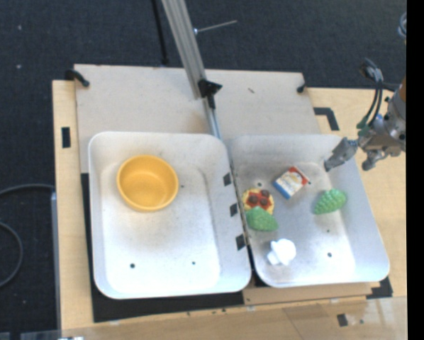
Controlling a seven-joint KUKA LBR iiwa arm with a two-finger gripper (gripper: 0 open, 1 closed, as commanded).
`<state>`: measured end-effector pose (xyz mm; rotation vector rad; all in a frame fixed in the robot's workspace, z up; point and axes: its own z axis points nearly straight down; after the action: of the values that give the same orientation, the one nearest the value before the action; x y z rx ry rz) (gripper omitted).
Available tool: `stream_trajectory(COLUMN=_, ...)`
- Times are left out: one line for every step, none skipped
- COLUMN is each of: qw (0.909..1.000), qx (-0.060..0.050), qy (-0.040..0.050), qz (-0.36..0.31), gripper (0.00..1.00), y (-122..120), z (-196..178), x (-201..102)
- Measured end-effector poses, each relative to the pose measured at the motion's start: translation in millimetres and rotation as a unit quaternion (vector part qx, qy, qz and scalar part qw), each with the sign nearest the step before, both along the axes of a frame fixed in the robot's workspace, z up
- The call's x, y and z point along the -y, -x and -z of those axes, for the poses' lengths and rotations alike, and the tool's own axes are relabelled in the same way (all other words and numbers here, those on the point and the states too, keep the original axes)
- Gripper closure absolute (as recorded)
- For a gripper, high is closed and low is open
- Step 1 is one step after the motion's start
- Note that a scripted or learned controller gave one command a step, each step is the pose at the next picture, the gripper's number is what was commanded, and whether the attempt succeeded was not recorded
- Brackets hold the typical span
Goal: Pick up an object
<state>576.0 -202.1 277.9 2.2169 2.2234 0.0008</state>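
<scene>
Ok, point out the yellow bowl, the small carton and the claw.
yellow bowl (pixel 147 183): camera view, inner bottom.
small carton (pixel 291 183): camera view, its top face.
claw (pixel 355 155): camera view, between the fingertips.

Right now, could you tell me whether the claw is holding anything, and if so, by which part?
Nothing is held. The claw hangs open above the right bin's upper right edge, with no object between its fingers; the small carton and green toy lie below it.

The arm is cut off at the frame's right side, so little beyond its wrist shows. Its gripper over the right bin's far right corner is blurred, one finger lost against the rim. The small carton's print is too small to read. A cable leaves the left edge.
</scene>
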Motion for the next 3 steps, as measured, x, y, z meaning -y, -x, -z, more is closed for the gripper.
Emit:
stream_trajectory(qw=1.0000, qx=0.000, qy=0.0001, qz=0.000, gripper=0.00, y=0, z=0, x=0)
stream_trajectory(qw=1.0000, qx=0.000, qy=0.0004, qz=0.001, gripper=0.00, y=-1, z=58, x=-4)
stream_trajectory(qw=1.0000, qx=-0.002, qy=0.0006, qz=0.002, gripper=0.00, y=-4, z=101, x=-1)
